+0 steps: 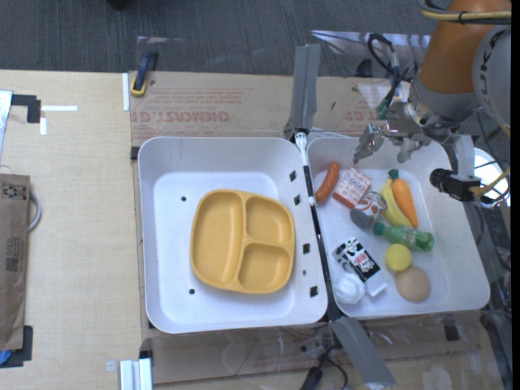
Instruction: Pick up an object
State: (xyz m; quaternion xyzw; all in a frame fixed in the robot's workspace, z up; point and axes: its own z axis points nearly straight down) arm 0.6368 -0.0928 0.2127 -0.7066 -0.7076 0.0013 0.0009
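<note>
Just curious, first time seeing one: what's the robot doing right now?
Gripper open, holding nothing, above right bin's far edge. Toy food heaped below. Sausage nearest. Nothing blocking.

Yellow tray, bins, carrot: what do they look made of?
Yellow tray: likely moulded plastic, matte, uniform colour with rounded compartment walls. Left bin and right bin: probably thin formed plastic, smooth white with soft sheen. Carrot: looks like toy plastic, even orange and glossy; could be real.
</note>
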